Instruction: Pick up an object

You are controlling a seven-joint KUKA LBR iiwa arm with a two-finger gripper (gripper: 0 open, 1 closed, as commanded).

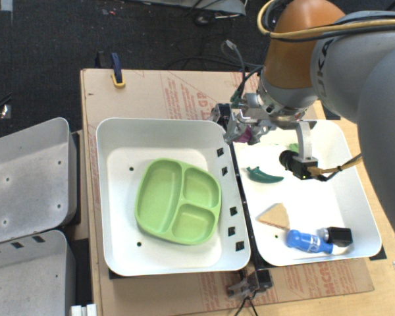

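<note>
My gripper (245, 128) hangs over the far left corner of the right bin (355, 196), by the wall between the two bins. A small purple object (256, 135) shows just under it, partly hidden by the gripper body; whether it is held is not visible. In the right bin lie a dark green curved piece (263, 174), a tan wedge (274, 216) and a blue bottle with a black cap (313, 240). A bit of light green (295, 148) peeks out behind the arm's black fitting (295, 162).
The left bin (118, 143) holds a light green divided plate (179, 201). The big grey arm with its orange band (303, 18) covers the upper right. Cardboard (158, 94) lies under both bins, with a blue-and-yellow clamp (118, 71) at its far edge.
</note>
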